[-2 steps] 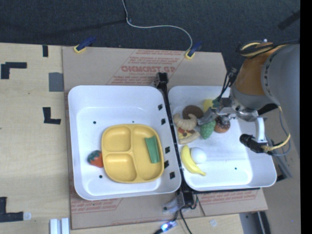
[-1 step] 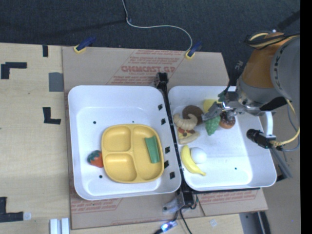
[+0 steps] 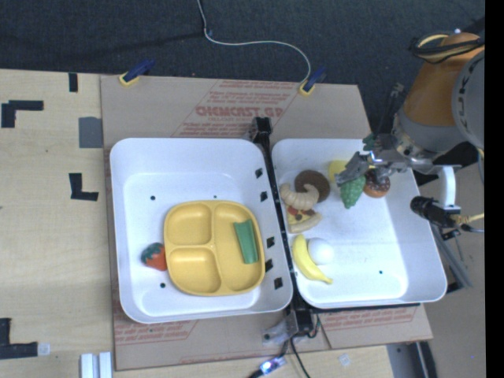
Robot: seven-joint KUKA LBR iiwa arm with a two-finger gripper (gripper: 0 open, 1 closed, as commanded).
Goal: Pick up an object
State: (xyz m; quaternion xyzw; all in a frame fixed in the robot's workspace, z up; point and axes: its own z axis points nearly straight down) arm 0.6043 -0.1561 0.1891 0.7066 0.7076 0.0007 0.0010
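The claw [image 3: 356, 166] hung over the right bin [image 3: 394, 242], perhaps pinching a green object [image 3: 351, 190]; its grip was unclear.

Two shallow white bins are being counted on the bench: a left bin [image 3: 126, 211] and a right bin [image 3: 394, 282]. One yellow divided tray [image 3: 201, 250] is being recorded, with one green block [image 3: 247, 242] on it, and one red strawberry-like toy [image 3: 153, 256] beside it. In the right bin, one banana [image 3: 309, 263], one white egg [image 3: 320, 251], one chocolate doughnut [image 3: 313, 184], one hot-dog-like toy [image 3: 299, 211], one green leafy toy [image 3: 351, 190], one small yellow piece [image 3: 339, 167] and one reddish-brown piece [image 3: 378, 186] are being tallied. One gripper [image 3: 364, 164] is being noted.
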